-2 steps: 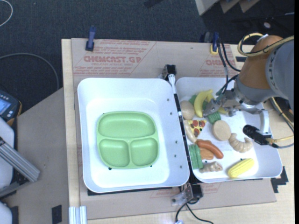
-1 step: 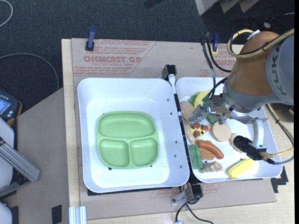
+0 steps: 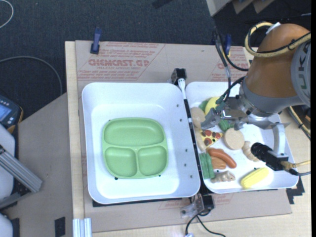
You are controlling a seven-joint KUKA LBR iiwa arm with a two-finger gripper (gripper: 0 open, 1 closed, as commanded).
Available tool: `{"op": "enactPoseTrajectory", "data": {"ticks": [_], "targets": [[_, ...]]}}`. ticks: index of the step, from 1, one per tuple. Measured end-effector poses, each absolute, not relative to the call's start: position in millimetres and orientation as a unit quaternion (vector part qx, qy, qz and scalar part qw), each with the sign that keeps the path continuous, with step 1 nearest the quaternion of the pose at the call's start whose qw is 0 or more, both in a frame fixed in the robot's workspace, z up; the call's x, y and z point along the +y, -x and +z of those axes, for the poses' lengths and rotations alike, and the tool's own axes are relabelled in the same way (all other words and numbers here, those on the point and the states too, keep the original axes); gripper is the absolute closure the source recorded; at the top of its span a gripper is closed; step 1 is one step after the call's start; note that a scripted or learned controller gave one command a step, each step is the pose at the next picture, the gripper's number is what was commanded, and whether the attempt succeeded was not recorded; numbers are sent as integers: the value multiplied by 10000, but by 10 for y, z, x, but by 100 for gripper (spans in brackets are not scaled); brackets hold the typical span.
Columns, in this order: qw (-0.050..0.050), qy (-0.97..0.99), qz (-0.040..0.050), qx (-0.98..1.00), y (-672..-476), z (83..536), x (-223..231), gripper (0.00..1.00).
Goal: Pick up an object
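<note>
— Lying in the right bin [image 3: 291, 180]: hot dog [image 3: 222, 157], reddish sausage in a tan bun, slanting toward five o'clock. Sitting near it, a round beige disc [image 3: 234, 140] at one o'clock and a pizza slice [image 3: 211, 138] at eleven o'clock.

— And hanging over them?

— Gripper [image 3: 223, 118], hovering at twelve o'clock of the hot dog, well above the toys. Can't tell whether the jaws are spread or pressed together; nothing seen pinched.

— Elsewhere?

— Resting at five o'clock, a yellow corn cob [image 3: 255, 177]. Filling the left bin [image 3: 94, 107], a green divided tray [image 3: 134, 147].
</note>
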State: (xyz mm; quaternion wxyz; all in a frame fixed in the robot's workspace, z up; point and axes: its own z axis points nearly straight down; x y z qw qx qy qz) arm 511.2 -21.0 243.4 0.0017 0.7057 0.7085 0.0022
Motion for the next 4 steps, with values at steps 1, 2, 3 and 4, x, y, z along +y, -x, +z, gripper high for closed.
{"op": "enactPoseTrajectory", "data": {"ticks": [1,2,3,4], "targets": [[-35,-7084,-27,7058,-4863,1813,-475,0],[7,-7073,3,7069,-4890,1950,-460,100],[22,-7057,23,7085,-4809,2759,-75,100],[-31,-7098,-35,7044,-4771,1794,-730,100]]}}
